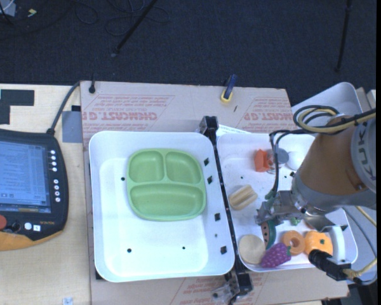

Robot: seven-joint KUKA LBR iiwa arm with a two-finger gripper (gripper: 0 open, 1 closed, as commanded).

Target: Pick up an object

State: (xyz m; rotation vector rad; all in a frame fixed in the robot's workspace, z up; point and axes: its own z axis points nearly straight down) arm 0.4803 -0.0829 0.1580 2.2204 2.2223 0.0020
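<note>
The arm (343, 164) is showing a broad rounded band of dull orange-brown, running into smooth grey casing on its right — the casing's curved edge is catching a little light. Black cables (276, 164) are looping off the band's left side, one thin strand hanging down towards the wrist, and a coil of yellow-and-black cable (314, 116) is sitting above the band against a white surface. Below the band, the gripper (271, 216) is appearing as a small cluster of dark grey metal parts — angular, with pale highlights, its detail too fine to be making out.
</note>
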